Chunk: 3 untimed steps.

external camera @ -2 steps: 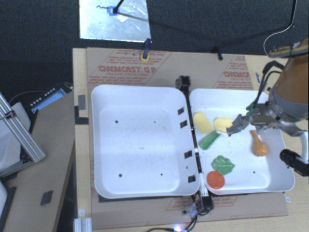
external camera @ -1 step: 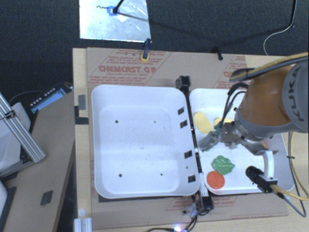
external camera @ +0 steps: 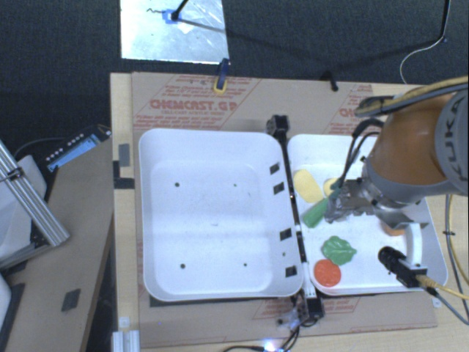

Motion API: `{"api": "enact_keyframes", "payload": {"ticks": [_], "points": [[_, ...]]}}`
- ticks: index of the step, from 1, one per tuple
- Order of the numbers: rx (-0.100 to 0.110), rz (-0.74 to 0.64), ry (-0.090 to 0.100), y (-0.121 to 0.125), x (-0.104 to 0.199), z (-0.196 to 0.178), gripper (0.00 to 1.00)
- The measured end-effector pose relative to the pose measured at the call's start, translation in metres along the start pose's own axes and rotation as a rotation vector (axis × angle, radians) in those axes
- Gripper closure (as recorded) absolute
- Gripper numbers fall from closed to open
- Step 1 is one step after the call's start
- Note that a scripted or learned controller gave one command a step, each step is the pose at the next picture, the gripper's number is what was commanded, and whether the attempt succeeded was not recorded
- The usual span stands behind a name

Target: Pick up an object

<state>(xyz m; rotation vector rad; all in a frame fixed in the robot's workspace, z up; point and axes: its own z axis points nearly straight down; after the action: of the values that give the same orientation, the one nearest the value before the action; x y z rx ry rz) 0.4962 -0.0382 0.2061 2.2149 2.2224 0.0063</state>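
Cardboard (external camera: 192, 101) underlies two white bins (external camera: 212, 218) on dark carpet (external camera: 58, 42); hand (external camera: 338, 210) state unclear.

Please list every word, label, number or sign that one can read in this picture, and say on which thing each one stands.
"CHEMCAST GP" in red, on the brown protective sheet under the bins, above the left bin.
Smaller red print of the same kind repeats near the sheet's top right corner and along its bottom edge: too small and blurred to read.
Dark lettering on the arm's grey housing is cut off by the frame: unreadable.
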Motion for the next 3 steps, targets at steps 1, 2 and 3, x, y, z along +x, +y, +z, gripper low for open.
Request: {"api": "enact_keyframes", "payload": {"ticks": [1,2,3], "points": [[-0.013,0.000,-0.002,-0.007,-0.017,-0.140,1.00],[-0.006,0.000,-0.002,0.018,-0.035,-0.203,1.00],[-0.009,0.005,-0.005,0.019,-0.086,-0.297,1.00]]}}
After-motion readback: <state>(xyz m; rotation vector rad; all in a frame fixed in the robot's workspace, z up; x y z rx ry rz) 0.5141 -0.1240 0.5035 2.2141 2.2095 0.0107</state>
